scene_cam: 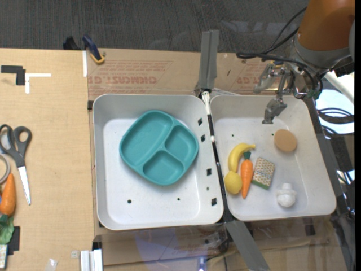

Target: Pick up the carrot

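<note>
From my seat the arm (327,16) above the claw (275,109) runs off the top-right edge, and I can't judge the claw's finger gap.

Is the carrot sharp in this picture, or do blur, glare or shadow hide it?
Camera view: the carrot is fairly sharp and evenly lit, with no glare on it; the orange band of the arm, nearer the camera, looks soft; bright window-like glare sits at the right edge.

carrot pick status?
Nothing looks done: the carrot lies in the right bin, touching the banana and beside the lemon. In hand: the gripper hangs over the bin's far edge, apart from the carrot. Left: descend, grasp, lift.
</note>
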### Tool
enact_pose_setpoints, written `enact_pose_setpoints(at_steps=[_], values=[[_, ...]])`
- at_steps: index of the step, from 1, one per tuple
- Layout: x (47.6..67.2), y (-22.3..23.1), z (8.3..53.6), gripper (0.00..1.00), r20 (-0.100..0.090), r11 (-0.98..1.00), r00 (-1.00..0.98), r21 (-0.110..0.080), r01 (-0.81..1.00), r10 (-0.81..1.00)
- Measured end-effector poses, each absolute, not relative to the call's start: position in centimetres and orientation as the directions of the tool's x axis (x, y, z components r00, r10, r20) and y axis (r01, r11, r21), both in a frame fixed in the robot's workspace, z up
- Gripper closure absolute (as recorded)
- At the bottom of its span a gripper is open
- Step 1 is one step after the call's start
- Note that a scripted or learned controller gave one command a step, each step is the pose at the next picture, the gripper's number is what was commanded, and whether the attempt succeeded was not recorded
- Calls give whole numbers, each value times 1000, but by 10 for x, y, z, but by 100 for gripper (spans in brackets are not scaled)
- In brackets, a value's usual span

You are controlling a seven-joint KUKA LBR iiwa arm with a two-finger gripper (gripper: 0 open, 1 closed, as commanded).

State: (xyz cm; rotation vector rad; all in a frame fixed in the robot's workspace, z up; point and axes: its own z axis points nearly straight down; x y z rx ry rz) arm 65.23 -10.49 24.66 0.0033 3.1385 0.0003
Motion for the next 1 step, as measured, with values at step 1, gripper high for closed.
enact_pose_setpoints(at_steps=[1], values=[[623,-108,93,0,-4,974,-974,0,227,227]])
